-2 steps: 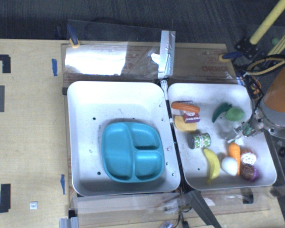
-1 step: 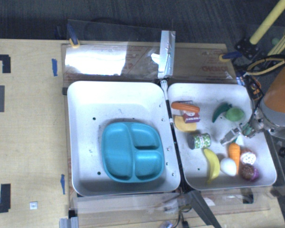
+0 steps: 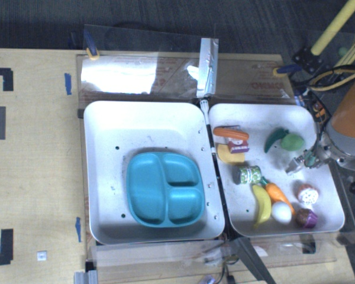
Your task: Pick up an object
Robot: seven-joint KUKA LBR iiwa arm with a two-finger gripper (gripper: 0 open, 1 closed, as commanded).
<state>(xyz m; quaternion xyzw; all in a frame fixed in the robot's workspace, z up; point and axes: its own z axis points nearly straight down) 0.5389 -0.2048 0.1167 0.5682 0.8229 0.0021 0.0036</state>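
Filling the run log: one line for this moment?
hand: low over right white bin | nearest: green toy vegetable | blue divided tray: left bin

From my end the arm is mostly chopped off by the right edge. The gripper is a tiny blur, and the small can label is too small to read.
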